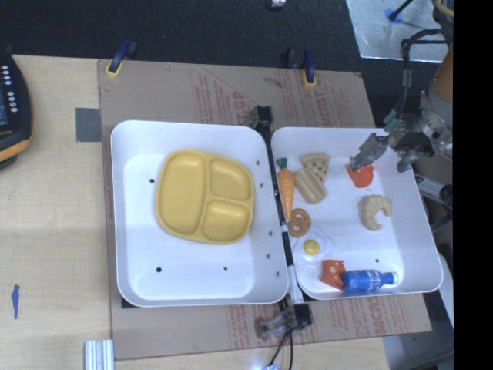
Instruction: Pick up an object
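Two white bins; the right bin (420, 230) held a small glossy red object (360, 177) near its far edge. Gripper (385, 154) hovered over it, dark fingers spread apart, clamping nothing. Curved croissant (375, 211) nearby.

Red printed lettering runs in repeated strips across the brown cardboard sheet (339, 102) beneath the two bins; the characters are too small and faint to read. The blue bottle (368, 280) carries a label, also not legible.
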Motion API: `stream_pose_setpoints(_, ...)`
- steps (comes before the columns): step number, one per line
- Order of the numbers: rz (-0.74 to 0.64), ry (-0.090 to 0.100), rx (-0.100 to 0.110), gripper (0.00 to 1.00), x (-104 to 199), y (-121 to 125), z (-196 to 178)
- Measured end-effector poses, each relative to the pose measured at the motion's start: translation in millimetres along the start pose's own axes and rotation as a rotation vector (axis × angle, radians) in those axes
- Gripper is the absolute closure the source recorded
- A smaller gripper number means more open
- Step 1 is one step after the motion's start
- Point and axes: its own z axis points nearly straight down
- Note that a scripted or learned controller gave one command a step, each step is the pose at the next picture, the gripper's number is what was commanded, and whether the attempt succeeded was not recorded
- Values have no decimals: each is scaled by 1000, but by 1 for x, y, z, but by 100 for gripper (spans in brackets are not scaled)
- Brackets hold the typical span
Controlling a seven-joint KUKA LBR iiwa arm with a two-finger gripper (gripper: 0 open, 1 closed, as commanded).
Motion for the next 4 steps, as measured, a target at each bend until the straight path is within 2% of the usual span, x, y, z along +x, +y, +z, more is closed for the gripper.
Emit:
stream_pose_setpoints(1,-4,1,8,0,27,52,108)
stream_pose_setpoints(2,0,-5,1,0,23,71,204)
stream_pose_setpoints(3,-1,0,-6,0,25,103,186)
stream_pose_setpoints(4,0,0,-3,0,25,102,186)
